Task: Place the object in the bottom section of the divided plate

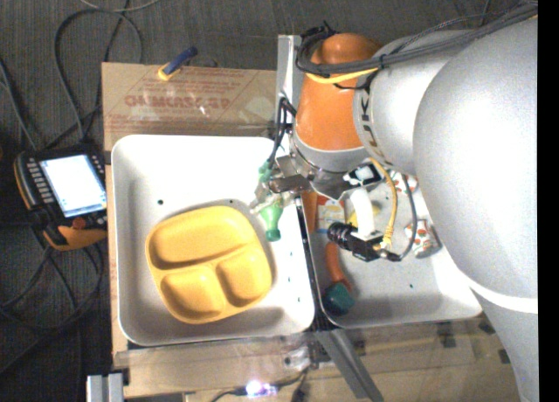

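Observation:
A yellow divided plate lies in the left bin, with one long section at its upper left and two smaller sections at its lower right. My gripper hangs over the plate's right rim, near the wall between the bins. A small green object sits between its fingers; a green tip pokes out above them and the larger part hangs below. The object is just off the plate's upper right edge. The arm's orange band and grey body cover much of the right bin.
In the right bin lie an orange stick-shaped thing with a teal end and a white item with red marks. A cardboard sheet lies behind the left bin. A teach pendant rests at the far left.

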Motion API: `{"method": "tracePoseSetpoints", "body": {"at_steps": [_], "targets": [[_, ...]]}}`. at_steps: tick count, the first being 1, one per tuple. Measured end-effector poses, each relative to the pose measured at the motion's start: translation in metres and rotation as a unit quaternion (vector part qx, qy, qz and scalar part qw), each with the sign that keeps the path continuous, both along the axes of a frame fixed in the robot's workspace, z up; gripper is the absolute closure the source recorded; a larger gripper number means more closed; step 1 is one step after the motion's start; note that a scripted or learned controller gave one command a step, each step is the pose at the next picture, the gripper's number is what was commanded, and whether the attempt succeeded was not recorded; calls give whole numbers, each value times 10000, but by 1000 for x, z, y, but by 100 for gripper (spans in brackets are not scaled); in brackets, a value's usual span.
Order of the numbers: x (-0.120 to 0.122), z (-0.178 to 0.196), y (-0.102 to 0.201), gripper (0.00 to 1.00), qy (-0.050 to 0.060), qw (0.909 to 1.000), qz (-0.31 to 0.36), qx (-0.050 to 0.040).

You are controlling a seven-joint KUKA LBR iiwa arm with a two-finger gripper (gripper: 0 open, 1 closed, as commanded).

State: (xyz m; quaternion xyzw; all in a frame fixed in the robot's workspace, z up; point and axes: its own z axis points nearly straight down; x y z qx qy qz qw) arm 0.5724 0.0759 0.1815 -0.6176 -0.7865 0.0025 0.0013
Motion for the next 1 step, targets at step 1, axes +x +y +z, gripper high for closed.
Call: {"method": "tracePoseSetpoints", "body": {"at_steps": [1], "targets": [[7, 22, 70, 100, -4, 9996, -295, -6]]}}
